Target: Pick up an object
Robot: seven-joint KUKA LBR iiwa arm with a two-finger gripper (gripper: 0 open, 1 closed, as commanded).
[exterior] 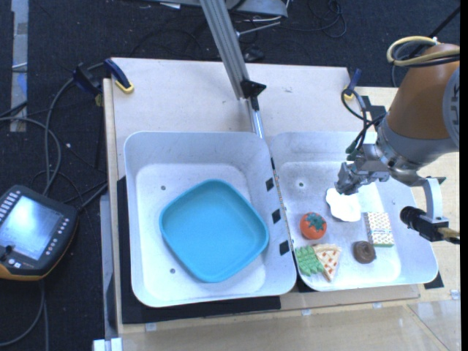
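At the bottom of the frame, in the right bin (pixel 417 265), lie a pizza slice toy (pixel 327 260) beside a green leafy piece (pixel 307 260), then a brown donut (pixel 364 251). Higher up sit a red tomato (pixel 314 225), a patterned block (pixel 379 228) and a white object (pixel 344 205). The gripper (pixel 350 181) hovers at the white object's upper edge; whether it is wide or narrow I cannot tell. The left bin (pixel 146 152) holds a blue tray (pixel 212 229).

Looking like a robotics lab: teach pendant (pixel 29 229) lying by bench (pixel 190 93), cables (pixel 66 137) trailing over dark floor.
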